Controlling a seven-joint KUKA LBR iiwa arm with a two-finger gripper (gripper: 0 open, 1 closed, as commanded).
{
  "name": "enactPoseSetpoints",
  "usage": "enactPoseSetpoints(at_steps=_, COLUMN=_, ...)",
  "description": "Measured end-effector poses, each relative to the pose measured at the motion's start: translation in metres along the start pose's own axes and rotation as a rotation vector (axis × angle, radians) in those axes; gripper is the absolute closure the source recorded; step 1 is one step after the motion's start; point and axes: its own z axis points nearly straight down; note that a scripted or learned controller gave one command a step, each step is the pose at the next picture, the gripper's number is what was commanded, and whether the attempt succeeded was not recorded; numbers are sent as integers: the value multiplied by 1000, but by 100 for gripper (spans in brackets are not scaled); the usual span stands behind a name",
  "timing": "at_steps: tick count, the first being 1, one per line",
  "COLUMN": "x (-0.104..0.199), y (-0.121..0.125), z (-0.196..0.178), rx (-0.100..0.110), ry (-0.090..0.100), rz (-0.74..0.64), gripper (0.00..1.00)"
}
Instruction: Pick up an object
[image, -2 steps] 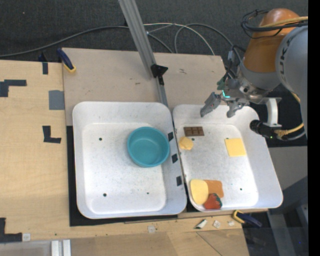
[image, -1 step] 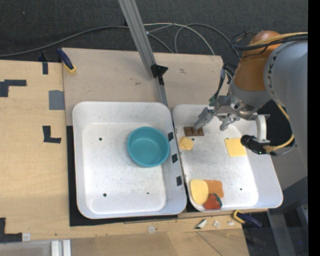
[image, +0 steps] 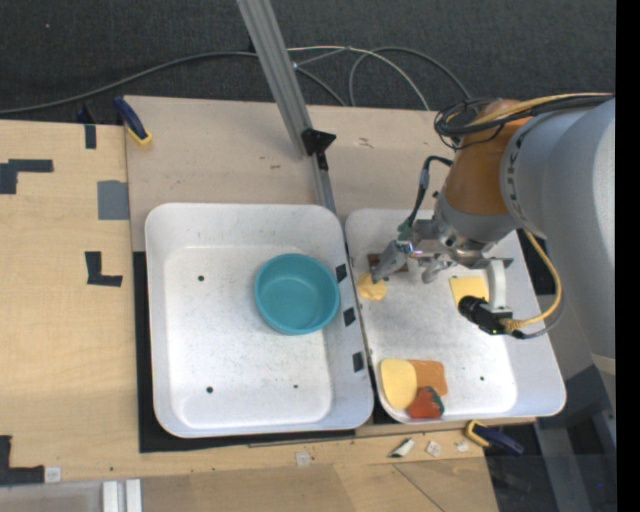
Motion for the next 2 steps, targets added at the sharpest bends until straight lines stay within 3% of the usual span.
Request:
enactPoseSetpoints(at_steps=1, x=1, y=1, z=33, rx=-9, ry=-1, rz=-1, gripper=0)
enactPoseSetpoints(at_steps=2, x=2, y=1, z=23, rx=-9, ry=0, rz=-2, gripper=100)
